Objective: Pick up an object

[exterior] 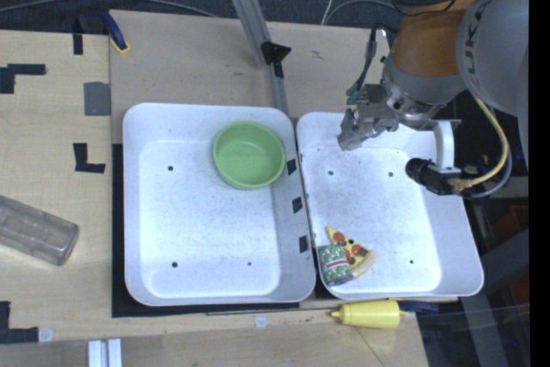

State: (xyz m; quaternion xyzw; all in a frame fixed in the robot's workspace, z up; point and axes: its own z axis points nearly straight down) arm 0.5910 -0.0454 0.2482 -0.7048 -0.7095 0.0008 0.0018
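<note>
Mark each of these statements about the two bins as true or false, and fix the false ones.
1. The green bowl sits in the left bin. True.
2. The hand holds the pizza slice toy. False: the toy lies in the right bin, near its front left corner, apart from the hand.
3. The yellow bottle lies inside the right bin. False: it lies on the bench beyond the bin's front edge.
4. The hand is over the right bin's far edge. True.

Arm [503, 21]: grey rounded casing with partial dark lettering, orange band [438, 9] above the wrist. Black cables loop over the band; a yellow-and-black cable hangs along the right side. Pincer [354, 136]: grey metal, small and angular.
</note>
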